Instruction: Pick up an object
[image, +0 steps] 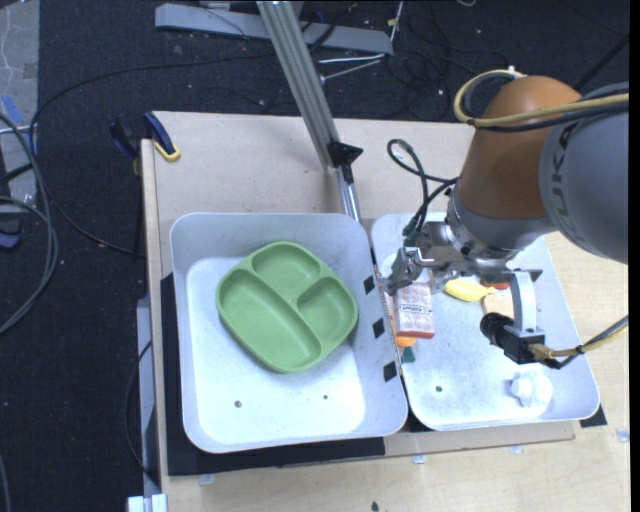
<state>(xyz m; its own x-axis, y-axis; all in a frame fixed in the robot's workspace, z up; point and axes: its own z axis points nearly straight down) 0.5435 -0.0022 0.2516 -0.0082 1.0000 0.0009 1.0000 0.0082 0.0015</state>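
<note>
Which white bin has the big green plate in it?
The left bin. A green divided plate lies in it; the right bin holds small items.

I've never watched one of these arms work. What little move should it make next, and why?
Probably a short drop straight down onto the packet. The gripper hangs just above the packet's upper end, in the right bin, and nothing can be seen between its fingers. The banana lies close to the right, so a straight descent seems safest.

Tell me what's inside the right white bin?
A small orange-and-white packet near the left wall, a yellow object, and a white lump near the front. The arm hides the bin's back part.
</note>
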